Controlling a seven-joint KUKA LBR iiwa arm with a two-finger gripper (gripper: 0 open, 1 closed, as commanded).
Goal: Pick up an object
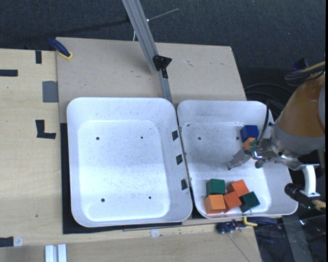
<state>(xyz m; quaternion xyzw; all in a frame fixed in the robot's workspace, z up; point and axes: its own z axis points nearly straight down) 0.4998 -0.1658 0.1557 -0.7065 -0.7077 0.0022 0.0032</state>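
Found the likeliest target, a blue block, in the right bin, close to its right wall, with a small orange piece touching its near edge. Placed the gripper just beside and below that pair, low over the bin floor, angled toward the bin's middle. Could not tell whether the claw was released or clenched; saw nothing caught in it. Judged the main risk to be a close on bare floor, given the claw's offset from the blue block. Judged a second risk to be a nudge of the block against the wall, or a snag on the orange piece, leaving a tilted and weak hold. Noted a tight cluster in the near part of the same bin: a green block, a dark green block and three orange blocks, all touching or nearly so. Expected a reach there to jam between neighbours or to drag two at once. Counted one blue, two green, three orange blocks plus the one small orange piece, though hardly certain of the last given the blur. Counted two bins, the left bin beside the right, and one arm on the bench.
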